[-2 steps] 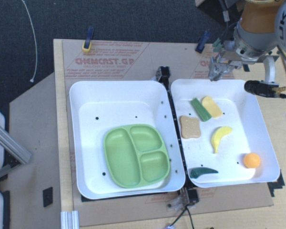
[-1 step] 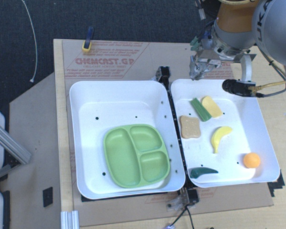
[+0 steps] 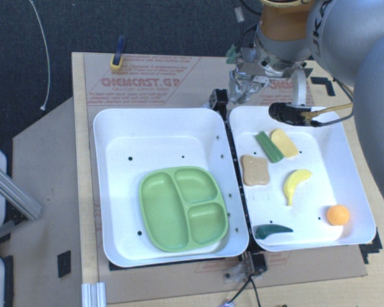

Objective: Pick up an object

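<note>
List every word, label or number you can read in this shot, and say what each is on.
"CHEMCAST GP": red print on the brown protective sheet under the bins, behind the left bin.
Smaller red lines above and below it: too blurred to read.
Dark letter on the grey arm, perhaps "K": cut off, uncertain.

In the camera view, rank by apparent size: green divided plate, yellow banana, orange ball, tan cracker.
1. Green divided plate, by far the largest.
2. Yellow banana and tan cracker: look alike, not ranked.
3. Orange ball, smallest.
</note>
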Controlling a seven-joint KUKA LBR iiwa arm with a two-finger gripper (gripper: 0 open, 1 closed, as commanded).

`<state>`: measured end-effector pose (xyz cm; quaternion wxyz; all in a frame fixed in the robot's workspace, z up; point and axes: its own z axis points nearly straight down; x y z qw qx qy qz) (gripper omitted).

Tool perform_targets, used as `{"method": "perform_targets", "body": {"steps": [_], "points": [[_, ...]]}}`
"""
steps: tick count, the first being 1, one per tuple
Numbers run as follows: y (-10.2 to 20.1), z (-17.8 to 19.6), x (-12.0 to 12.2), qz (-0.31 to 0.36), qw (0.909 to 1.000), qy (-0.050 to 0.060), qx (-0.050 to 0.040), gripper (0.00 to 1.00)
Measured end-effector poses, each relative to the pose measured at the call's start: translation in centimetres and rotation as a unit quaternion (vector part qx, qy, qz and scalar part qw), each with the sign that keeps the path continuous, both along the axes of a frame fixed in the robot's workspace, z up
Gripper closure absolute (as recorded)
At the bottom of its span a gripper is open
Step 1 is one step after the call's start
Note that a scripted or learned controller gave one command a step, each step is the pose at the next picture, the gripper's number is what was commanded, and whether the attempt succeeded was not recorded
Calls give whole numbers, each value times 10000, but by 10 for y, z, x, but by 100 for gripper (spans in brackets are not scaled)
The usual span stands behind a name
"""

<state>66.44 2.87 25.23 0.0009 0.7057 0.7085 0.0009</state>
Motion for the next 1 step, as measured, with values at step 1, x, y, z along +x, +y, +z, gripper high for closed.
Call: {"method": "perform_targets", "body": {"steps": [1], "points": [[52, -25, 1, -1, 10000, 34, 2, 100]]}}
